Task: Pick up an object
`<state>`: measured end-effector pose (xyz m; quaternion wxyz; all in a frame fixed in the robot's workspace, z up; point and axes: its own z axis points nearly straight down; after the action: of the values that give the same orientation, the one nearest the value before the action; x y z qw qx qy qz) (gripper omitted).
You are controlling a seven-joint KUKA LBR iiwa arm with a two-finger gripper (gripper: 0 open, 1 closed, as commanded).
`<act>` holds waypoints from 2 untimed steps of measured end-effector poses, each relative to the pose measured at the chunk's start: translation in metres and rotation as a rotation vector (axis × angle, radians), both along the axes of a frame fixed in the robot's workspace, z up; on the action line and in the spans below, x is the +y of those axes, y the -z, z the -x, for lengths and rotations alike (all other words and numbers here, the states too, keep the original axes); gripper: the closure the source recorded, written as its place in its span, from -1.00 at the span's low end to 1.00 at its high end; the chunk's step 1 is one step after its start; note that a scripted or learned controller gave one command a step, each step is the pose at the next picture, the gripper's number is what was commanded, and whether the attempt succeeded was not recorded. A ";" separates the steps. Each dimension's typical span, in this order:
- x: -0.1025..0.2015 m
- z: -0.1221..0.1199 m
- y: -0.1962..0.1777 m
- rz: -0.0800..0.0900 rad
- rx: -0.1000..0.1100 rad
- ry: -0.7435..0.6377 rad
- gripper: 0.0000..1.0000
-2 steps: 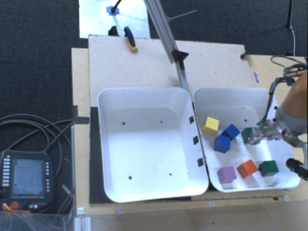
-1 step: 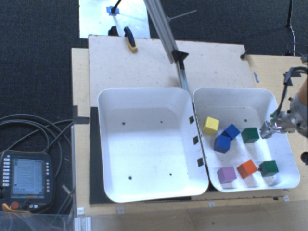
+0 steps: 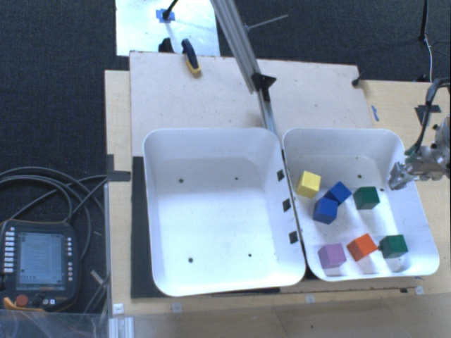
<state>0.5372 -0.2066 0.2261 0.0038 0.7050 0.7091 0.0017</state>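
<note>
The right bin (image 3: pixel 338 143) holds several small cubes: a yellow cube (image 3: pixel 308 184), two blue cubes touching each other (image 3: pixel 331 203), a dark green cube (image 3: pixel 366 198), a purple cube (image 3: pixel 331 255), an orange cube (image 3: pixel 362 246) and a second green cube (image 3: pixel 394 246). My gripper (image 3: pixel 397 177) hangs at the bin's right rim, up and to the right of the dark green cube. Nothing shows between its tips.
The left bin (image 3: pixel 211 143) stands beside the right one, with a metal pole (image 3: pixel 236 37) slanting over the board behind them. A teach pendant (image 3: pixel 39 263) and cables lie at the lower left.
</note>
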 end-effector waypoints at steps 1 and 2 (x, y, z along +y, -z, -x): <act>0.000 -0.002 -0.032 -0.001 0.002 0.001 1.00; 0.053 -0.002 -0.021 -0.004 0.007 -0.005 1.00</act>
<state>0.5397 -0.1531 0.2468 -0.0001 0.7034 0.7108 0.0009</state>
